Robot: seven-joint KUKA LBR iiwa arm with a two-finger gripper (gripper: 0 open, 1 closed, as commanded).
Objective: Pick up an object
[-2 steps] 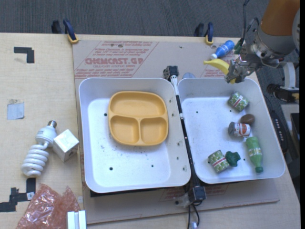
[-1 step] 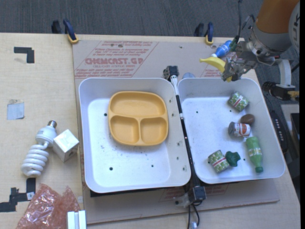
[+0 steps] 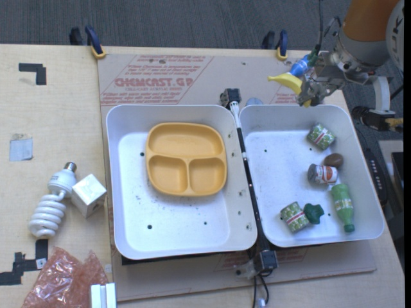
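My gripper [image 3: 309, 90] hangs above the far edge of the right bin [image 3: 276, 172], near its back right corner. A yellow banana-shaped toy [image 3: 286, 79] with a blue piece [image 3: 300, 65] sticks out to the left of the fingers, lifted off the bench, and the fingers look shut on it. In the right bin lie a green-and-white can [image 3: 320, 135], a brown lump [image 3: 332, 160], a grey can with a red label [image 3: 322, 174], a green bottle [image 3: 342, 205] and another green-and-white can [image 3: 293, 217] beside a dark green piece [image 3: 314, 212].
The left bin [image 3: 128, 223] holds a yellow divided tray [image 3: 187, 158]. A spiral light bulb [image 3: 50, 204], a white cube [image 3: 88, 193] and crumpled pink plastic [image 3: 61, 281] lie on the bench at left. Clamps [image 3: 280, 43] grip the board's far edge.
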